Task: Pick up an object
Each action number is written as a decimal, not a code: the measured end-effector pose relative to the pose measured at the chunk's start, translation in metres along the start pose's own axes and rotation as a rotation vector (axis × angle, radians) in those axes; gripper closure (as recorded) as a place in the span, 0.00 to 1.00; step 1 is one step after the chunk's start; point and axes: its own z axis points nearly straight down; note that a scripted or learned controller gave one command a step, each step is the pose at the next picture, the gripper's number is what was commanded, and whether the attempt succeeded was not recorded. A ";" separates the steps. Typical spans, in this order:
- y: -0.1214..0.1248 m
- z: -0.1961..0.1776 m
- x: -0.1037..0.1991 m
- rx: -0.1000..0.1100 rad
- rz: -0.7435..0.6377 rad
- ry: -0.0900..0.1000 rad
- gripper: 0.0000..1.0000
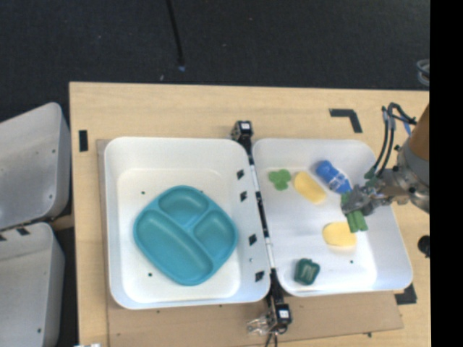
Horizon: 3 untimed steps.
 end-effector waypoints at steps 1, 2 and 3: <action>-0.003 -0.001 0.043 0.003 0.001 0.001 1.00; 0.002 0.009 0.100 0.003 0.002 0.001 1.00; 0.009 0.022 0.149 0.005 0.000 0.001 1.00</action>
